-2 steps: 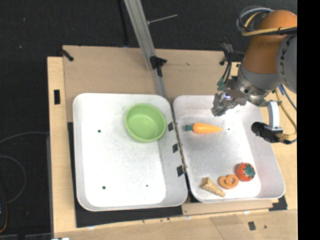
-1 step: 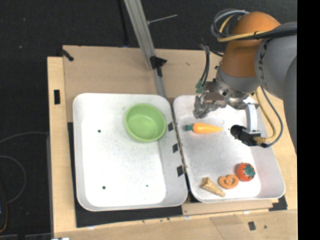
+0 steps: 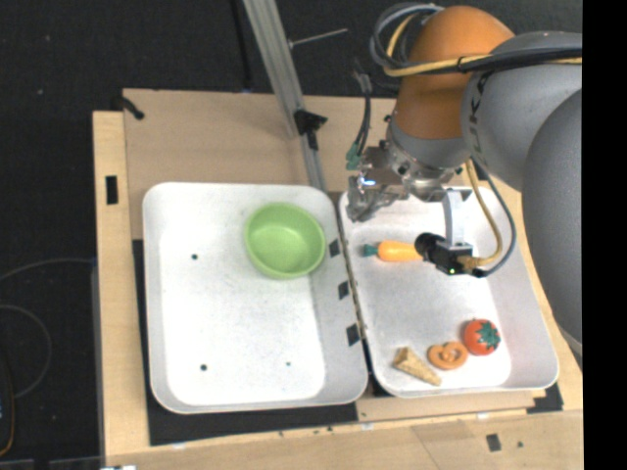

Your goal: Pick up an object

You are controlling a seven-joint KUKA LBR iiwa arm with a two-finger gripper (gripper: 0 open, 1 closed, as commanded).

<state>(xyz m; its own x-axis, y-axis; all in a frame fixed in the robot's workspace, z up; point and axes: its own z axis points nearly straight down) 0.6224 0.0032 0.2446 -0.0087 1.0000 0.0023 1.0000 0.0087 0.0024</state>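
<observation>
Bright, even overhead light washes out the white bins (image 3: pixel 235 380), shadows stay soft, and detail is slightly grainy.

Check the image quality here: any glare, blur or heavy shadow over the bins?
Camera view: even, flat lighting; both white bins look bright and grainy but keep detail; green bowl and toy carrot read sharp enough; gripper is small and cluttered, slightly soft; the surroundings beyond the bench fall to near black.

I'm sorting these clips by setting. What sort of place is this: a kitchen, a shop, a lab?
Most likely a robot lab bench set up for grasping trials. Two shallow white bins sit side by side on a board, a grey and orange arm reaches in, and the items are toys: a green bowl, a carrot, a tomato.
</observation>
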